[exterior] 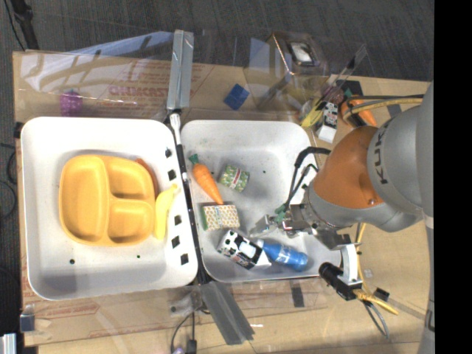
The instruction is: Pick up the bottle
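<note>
Bottle [285, 256] lies in right bin, just below hand [274, 224].

Two white bins [44, 198], one yellow tray [103, 198], one banana [164, 211], one carrot [208, 184], one bottle [284, 256].

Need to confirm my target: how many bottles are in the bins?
1. The bottle, blue with a black-and-white label, lies on its side at the right bin's near edge, just below the gripper. The arm may hide others.

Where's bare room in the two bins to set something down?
Left bin: bare floor along its near edge, below the yellow tray. Right bin: bare strip at the far side, above the carrot and green can. Crowded around the bottle and gripper.
</note>
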You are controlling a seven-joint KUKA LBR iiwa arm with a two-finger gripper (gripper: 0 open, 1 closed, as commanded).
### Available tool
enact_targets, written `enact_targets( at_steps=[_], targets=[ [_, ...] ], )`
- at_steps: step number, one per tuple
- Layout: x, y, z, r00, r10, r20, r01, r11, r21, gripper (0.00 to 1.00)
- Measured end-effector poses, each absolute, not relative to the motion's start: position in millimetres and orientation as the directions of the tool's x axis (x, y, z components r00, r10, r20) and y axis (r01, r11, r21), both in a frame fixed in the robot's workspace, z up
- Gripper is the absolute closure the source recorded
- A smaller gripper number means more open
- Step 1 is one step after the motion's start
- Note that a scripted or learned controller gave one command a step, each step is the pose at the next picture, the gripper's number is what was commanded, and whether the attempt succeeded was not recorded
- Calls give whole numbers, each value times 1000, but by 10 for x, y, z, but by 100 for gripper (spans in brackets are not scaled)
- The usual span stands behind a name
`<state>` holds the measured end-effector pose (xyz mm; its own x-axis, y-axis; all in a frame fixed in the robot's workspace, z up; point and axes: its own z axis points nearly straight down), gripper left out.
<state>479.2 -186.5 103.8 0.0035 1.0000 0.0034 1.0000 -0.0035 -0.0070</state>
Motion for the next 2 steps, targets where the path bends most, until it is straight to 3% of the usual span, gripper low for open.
enact_targets(
  at_steps=[1,2],
  targets=[
    [4769,-1445,895,-32,999,3,999,32,-5,0],
    [4777,-2057,908,96,995,1,995,-96,-2,0]
  ],
)
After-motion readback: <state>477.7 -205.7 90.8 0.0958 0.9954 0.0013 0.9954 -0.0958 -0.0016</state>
